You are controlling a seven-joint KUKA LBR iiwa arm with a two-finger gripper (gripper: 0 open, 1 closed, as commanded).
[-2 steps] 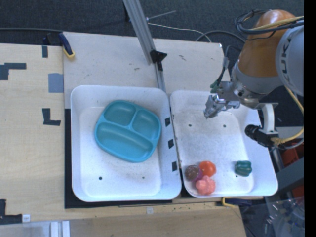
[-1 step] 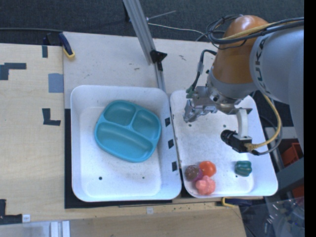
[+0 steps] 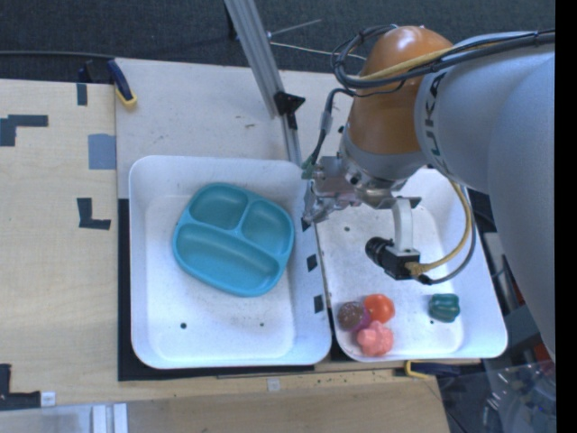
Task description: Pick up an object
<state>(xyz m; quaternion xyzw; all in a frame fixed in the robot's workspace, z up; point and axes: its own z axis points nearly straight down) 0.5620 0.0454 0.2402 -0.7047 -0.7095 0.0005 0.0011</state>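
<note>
The arm (image 3: 469,106) is reaching in from the right, its orange band (image 3: 397,88) sitting over the back of the right bin (image 3: 478,332). The tool (image 3: 315,207) is hanging at the inner back corner of the right bin, right over the ridge where the two bins are meeting; whether it is wide or narrow cannot be told from this angle, and nothing is showing in its grip. A black cylinder part (image 3: 389,258) with a yellow cable is dangling below the wrist over the middle of the right bin. The pickable objects are lying well apart from the tool, all at the front of the right bin: a dark red-brown ball (image 3: 351,314), an orange-red tomato-like piece (image 3: 380,308) touching it, a pink lumpy piece (image 3: 375,338) just in front of both, and a green piece (image 3: 444,308) sitting alone near the front right wall. The cluster of three is crowding the bin's front inner corner, close to the rim. The floor between tool and cluster is lying open. In the left bin (image 3: 149,332), a blue divided plate (image 3: 234,239) is lying tilted, its right edge near the dividing ridge and just beside the tool. Both bins are resting on the light wood counter (image 3: 54,242).
</note>
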